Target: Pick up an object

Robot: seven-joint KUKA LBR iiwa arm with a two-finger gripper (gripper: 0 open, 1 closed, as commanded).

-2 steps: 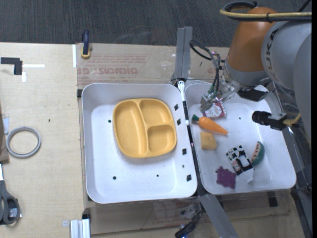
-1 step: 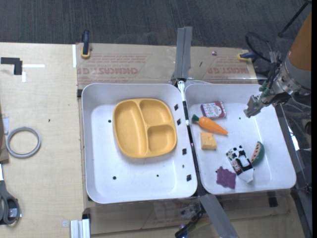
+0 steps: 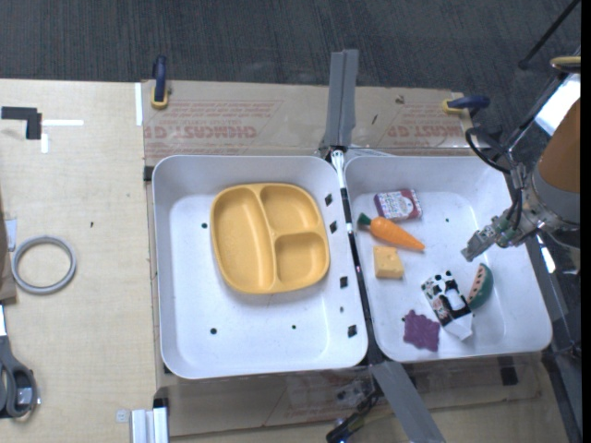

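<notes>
The right bin [image 3: 462, 201] holds several small things: an orange carrot [image 3: 397, 233], a pink packet [image 3: 398, 205], a yellow cube [image 3: 389, 264], a black-and-white toy [image 3: 447, 299], a watermelon slice [image 3: 480, 284] and a purple piece [image 3: 421, 330]. My gripper [image 3: 480, 245] hangs over the right side of this bin, just above the watermelon slice and to the right of the carrot. Nothing shows between its tips. A yellow divided plate [image 3: 271, 238] lies in the left bin [image 3: 185, 321].
A raised divider [image 3: 349, 247] separates the two bins. A tape roll [image 3: 41, 264] and scissors [image 3: 14, 388] lie on the bench at the left. Clamps [image 3: 160, 81] [image 3: 466, 105] hold cardboard behind the bins. Cables [image 3: 494, 146] hang by the arm.
</notes>
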